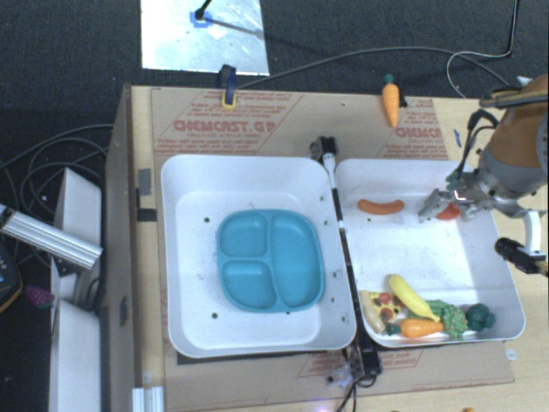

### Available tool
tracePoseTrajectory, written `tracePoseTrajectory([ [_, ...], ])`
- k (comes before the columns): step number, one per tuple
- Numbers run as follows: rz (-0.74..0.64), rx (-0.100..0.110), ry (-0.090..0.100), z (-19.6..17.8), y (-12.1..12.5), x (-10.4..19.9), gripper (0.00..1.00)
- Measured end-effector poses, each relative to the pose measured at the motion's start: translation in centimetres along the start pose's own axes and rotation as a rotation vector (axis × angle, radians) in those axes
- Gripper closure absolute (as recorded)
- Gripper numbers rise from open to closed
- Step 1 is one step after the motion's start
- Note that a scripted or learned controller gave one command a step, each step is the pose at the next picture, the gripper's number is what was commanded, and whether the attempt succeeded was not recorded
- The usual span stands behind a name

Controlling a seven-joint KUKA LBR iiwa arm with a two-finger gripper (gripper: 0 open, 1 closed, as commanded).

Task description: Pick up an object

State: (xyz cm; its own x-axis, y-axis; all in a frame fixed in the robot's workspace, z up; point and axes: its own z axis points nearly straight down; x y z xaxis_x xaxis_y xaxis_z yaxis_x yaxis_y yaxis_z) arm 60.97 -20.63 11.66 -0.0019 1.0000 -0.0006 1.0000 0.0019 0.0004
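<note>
Toy food heaped (425,316) in the right bin's (480,256) near corner lies untouched, since the tool (442,206) hangs by a red piece (448,214), grip state unclear.

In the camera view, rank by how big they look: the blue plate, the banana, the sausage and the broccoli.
1. blue plate
2. banana
3. sausage, close to the banana, so unsure
4. broccoli
</note>
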Motion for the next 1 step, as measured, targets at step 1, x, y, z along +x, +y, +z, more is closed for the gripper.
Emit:
tracePoseTrajectory([
  [1, 0.000, -0.001, 0.000, 1.40, -3.27, -0.02, 0.00],
])
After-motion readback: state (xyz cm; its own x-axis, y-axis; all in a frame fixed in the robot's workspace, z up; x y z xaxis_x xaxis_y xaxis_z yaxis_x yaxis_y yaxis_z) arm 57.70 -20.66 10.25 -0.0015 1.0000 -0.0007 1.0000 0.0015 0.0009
